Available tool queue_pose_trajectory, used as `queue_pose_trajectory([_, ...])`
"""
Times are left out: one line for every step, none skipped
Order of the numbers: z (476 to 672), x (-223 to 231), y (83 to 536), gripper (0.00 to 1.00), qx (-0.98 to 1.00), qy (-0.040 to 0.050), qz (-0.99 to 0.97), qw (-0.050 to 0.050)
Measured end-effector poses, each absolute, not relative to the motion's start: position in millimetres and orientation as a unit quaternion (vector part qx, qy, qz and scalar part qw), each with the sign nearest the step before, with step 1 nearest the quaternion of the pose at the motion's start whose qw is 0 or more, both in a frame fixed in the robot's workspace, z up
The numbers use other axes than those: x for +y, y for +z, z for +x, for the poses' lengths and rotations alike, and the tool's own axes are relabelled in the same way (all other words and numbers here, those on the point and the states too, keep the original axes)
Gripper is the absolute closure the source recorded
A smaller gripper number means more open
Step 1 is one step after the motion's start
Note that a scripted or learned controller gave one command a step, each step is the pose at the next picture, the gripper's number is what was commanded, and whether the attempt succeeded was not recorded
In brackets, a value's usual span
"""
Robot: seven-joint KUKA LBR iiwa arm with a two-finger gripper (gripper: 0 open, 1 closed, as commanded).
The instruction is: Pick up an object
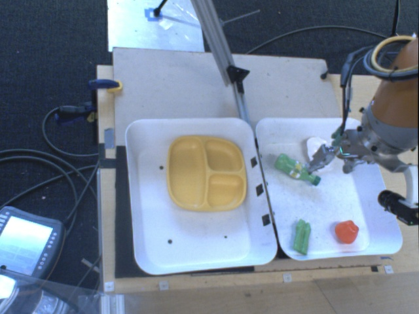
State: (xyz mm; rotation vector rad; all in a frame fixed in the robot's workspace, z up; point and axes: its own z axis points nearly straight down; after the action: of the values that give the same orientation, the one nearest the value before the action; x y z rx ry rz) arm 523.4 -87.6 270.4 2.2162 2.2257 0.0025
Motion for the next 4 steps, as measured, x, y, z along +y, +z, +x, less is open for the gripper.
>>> queue_pose_trajectory([523.5, -88, 271, 0.00, 0.708, 0.0011, 0.707, 0.001])
queue_pose_trajectory([517.4, -89, 210, 0.00, 0.707, -0.0011, 0.707, -0.001])
queue_pose_trajectory([513.3, -88, 167, 0.00, 0.707, -0.0008, 0.707, -0.001])
queue_pose_trajectory([514.9, -98, 118, 0.00, 0.707, -0.0011, 0.707, -0.001])
